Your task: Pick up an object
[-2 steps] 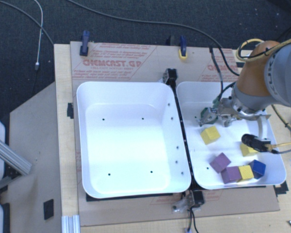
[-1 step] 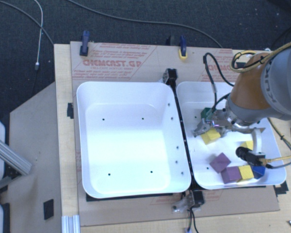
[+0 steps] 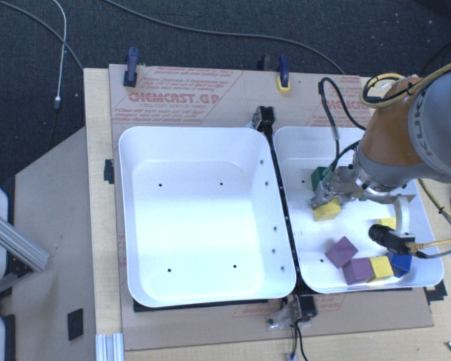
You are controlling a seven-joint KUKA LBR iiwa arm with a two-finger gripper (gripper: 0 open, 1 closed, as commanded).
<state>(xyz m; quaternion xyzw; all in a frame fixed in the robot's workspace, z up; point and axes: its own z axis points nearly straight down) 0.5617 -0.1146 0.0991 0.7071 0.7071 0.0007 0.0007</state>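
Note:
My gripper (image 3: 329, 192) hangs low over the middle of the right bin (image 3: 308, 145), under the grey arm with the orange band. A small yellow block (image 3: 327, 211) lies directly below and against its tip. I cannot tell whether the block is gripped. A small green thing (image 3: 317, 177) sits just beyond the gripper on its left side, partly hidden by it.
Near the front of the right bin lie two purple blocks (image 3: 341, 250) (image 3: 356, 271), a yellow block (image 3: 380, 268) and a blue block (image 3: 401, 264), all close together. The left bin (image 3: 135, 201) stands beside it, their walls meeting at the middle.

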